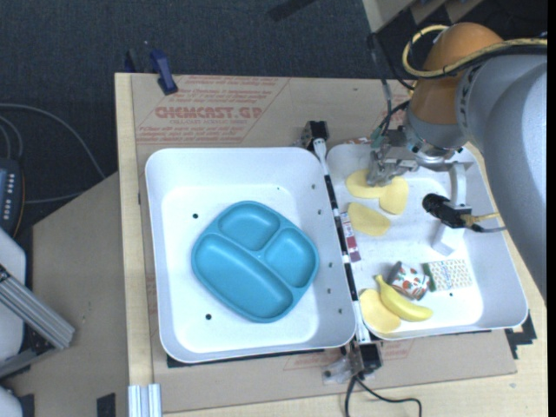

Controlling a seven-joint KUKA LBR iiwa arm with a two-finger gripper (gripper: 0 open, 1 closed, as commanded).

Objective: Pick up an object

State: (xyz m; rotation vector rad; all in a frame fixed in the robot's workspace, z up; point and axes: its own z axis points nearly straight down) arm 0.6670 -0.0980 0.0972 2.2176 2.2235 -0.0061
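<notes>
Gripper [380,174] is low in the far left corner of the right bin [512,307], on the end of the grey arm [512,102] that comes in from the right of my view. I cannot tell how far open it is, and I see nothing held in it. Its tip is over the spot where the far yellow piece [360,186] and the second yellow piece [395,198] lie close together. Whether it touches either one, I cannot say from this angle.

A third yellow piece [372,221] lies just nearer to me, close to the wall between the bins. In the near part of the same bin I see a banana [407,306] with a fourth yellow piece [376,313] touching its left side. A small red and white packet [408,278] sits just behind the banana, and a patterned card [448,274] lies flat beside the packet on the right.

The left bin [156,181] holds a blue divided plate [254,259], lying flat near its middle and well apart from the gripper. Both bins rest on the worktop [217,102], which has red lettering on its far part, and a small blue clip [162,72] lies at its far edge.
</notes>
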